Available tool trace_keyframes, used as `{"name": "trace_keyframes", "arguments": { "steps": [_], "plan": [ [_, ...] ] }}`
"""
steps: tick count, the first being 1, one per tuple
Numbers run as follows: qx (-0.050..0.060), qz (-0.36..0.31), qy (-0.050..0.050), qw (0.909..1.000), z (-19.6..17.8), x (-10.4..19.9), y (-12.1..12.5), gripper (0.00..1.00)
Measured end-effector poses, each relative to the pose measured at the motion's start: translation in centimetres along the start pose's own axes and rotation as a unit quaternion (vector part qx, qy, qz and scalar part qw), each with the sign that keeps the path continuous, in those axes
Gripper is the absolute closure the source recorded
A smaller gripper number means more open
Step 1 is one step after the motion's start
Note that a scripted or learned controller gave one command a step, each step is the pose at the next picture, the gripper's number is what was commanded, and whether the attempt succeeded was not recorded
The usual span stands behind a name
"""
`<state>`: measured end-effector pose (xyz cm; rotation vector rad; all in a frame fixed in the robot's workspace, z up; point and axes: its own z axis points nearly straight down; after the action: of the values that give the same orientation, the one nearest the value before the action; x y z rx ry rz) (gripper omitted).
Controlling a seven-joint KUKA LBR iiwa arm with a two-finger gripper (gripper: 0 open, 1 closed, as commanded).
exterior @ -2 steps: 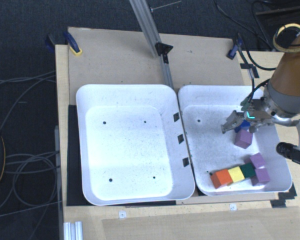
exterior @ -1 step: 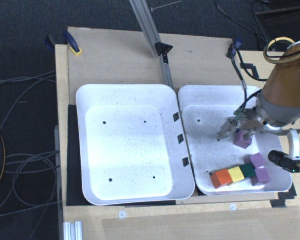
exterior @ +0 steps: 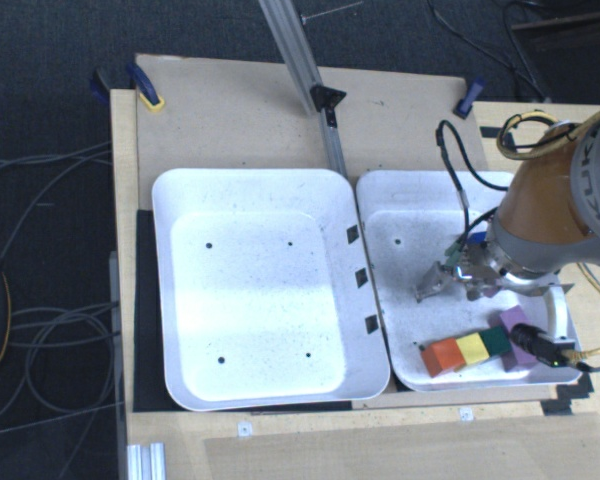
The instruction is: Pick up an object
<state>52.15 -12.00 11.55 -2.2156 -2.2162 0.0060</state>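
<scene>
Hand (exterior: 435, 283) hangs low just above-left of the multicolored block (exterior: 467, 352), probably lining up a grab; can't tell if it's open.

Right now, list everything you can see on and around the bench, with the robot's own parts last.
Left bin: one, white, on the left half of the bench.
Right bin: one, white, beside the left bin.
Block bar: one, orange, yellow and green sections in a row, at the near edge of the right bin.
Purple piece: one, purple, in the right bin's near right corner, shape hard to tell.
Clamps: two, blue, at the bench's far corners.
Metal pole: one, grey, slanting in from the top to the gap between the bins.
Cables: several, dark, on the floor left of the bench.
Arm: one, grey with an orange band, over the right bin.
Gripper: one, dark metal, low over the right bin.
</scene>
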Motion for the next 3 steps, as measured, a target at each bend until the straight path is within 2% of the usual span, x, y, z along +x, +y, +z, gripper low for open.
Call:
{"name": "trace_keyframes", "arguments": {
  "steps": [1, 2, 3],
  "plan": [
    [-0.002, 0.0, 0.0, 1.0, 1.7, 0.1, 0.0, 0.0],
    [-0.004, 0.0, 0.0, 1.0, 0.5, 0.1, 0.1, 1.0],
    [-0.008, -0.001, -0.002, 1.0, -5.7, 0.6, -0.1, 1.0]
  ]
}}
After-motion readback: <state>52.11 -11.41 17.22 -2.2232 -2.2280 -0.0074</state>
